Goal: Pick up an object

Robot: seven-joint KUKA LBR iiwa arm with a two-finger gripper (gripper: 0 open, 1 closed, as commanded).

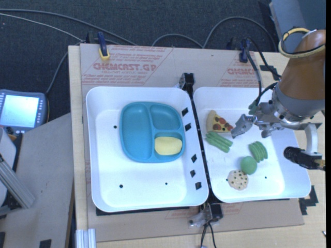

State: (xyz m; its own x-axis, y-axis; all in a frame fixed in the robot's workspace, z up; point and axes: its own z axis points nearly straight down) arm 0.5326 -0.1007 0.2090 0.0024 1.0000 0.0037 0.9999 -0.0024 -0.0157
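The right bin (pixel 289 182) holds a pizza slice (pixel 218 122), a long green pod (pixel 218 141), a ridged green piece (pixel 258 151), a round green ball (pixel 249 165) and a speckled cookie (pixel 238 180). My gripper (pixel 254 130) hangs over this bin, just above the ridged green piece and right of the pizza slice. Its fingers (pixel 241 127) are spread open with nothing between them. The grey arm with its orange band comes in from the upper right.
The left bin (pixel 103 159) holds a blue divided plate (pixel 150 130) with a yellow lump (pixel 168 145) in its lower right compartment. A black divider with clips (pixel 192 133) runs between the bins. Cables cross behind the bench.
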